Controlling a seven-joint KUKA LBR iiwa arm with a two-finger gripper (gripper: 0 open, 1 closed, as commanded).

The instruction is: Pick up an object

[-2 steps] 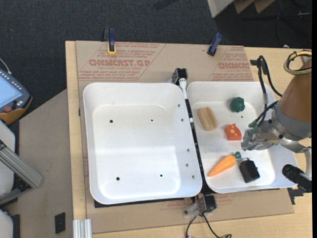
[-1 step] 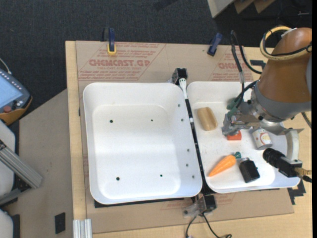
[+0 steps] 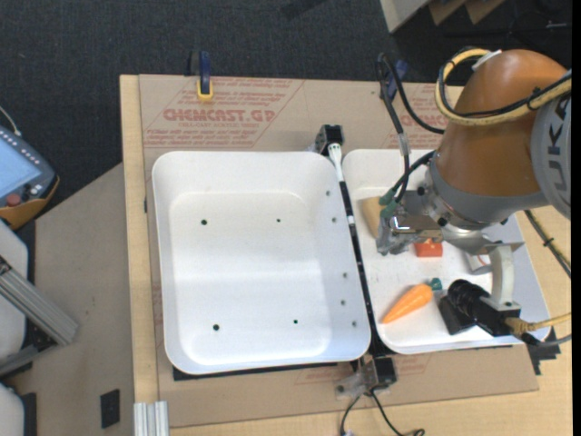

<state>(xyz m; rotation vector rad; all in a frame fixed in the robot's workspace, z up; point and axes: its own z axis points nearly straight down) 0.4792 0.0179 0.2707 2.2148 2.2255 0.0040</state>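
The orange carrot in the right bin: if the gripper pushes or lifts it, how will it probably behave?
The carrot tapers to a point, so a push would probably swing it in an arc rather than straight. It looks like a smooth toy, likely light and somewhat slippery between the fingers. It lies near the right bin's front rim, which could stop it.

The arm (image 3: 508, 125) is mostly one fat rounded orange shell with a glossy sheen, and a grey segment pokes in at the right edge with part of a dark letter on it. Below the orange sits a grey metal wrist ring. Black and yellowish cables (image 3: 454, 75) loop over the top. The gripper (image 3: 396, 230) is bare silver metal.
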